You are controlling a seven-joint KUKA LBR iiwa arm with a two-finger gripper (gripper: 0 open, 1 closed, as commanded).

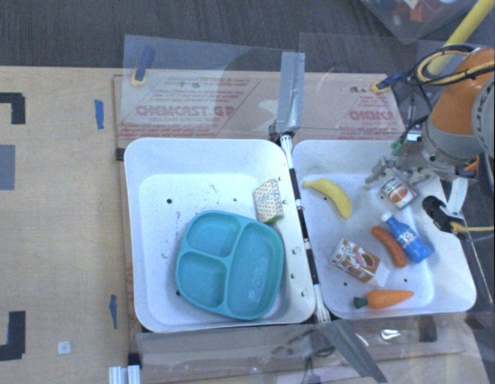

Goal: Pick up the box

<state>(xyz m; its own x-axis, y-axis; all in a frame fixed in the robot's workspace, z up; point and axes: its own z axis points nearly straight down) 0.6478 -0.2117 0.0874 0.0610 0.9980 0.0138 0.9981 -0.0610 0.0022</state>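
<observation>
A small brown, white and red box [355, 261] lies flat in the right bin [455, 294], near its front middle. My gripper [401, 176] hangs over the back right part of that bin, directly above a small red and white can [397, 193]. It is well behind and to the right of the box, not touching it. The grey arm with its orange band [459, 110] comes in from the right.
Around the box in the right bin lie a banana [329, 196], a red sausage [389, 246], a blue bottle [409, 238] and a carrot [383, 298]. The left bin [143, 214] holds a teal divided plate [229, 266] and a small patterned packet [269, 201].
</observation>
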